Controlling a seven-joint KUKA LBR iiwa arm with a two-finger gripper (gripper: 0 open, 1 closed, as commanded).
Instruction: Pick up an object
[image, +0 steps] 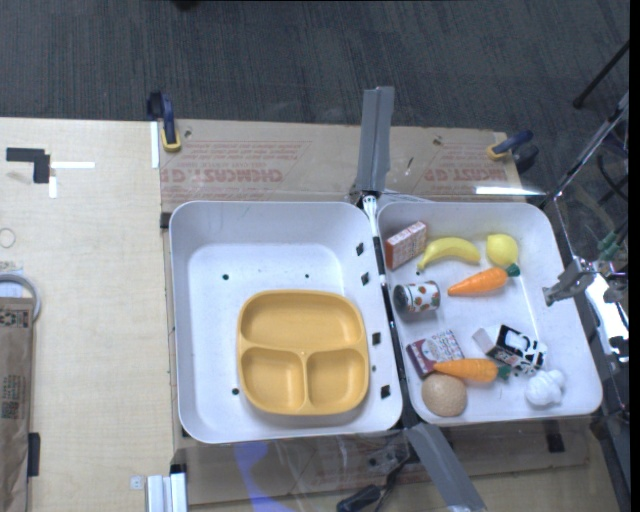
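Right bin (570, 330): holds a mix of small toy foods and packages.
Left bin (200, 300): holds a yellow divided plate (303, 352), lying flat; too wide and low to pinch except at its rim.
Candidate: upper carrot (480, 283), near the middle of the right bin, lying flat with its green end toward the lemon (502, 248).
Neighbours: banana (448, 250) just above it, small can (417, 296) to its left on its side; bare floor below it.
Handling (judged): probably hollow plastic, so light, stiff and not fragile; smooth tapered skin likely to slip toward the thin end.
Hold point (judged): across the thick half, near the green end, jaws set square to the long axis.
Alternatives: red carton (405, 245), with flat faces that should grip well, but close to the bin wall; lower carrot (466, 370), crowded, touching a second carton (436, 349) and just above a tan round piece (445, 395).
Avoid (judged): lemon and can, both rounded and apt to roll away from closing jaws.
Pincer state: cannot tell from this view.
Task status: nothing lifted; all items rest on the bin floors.
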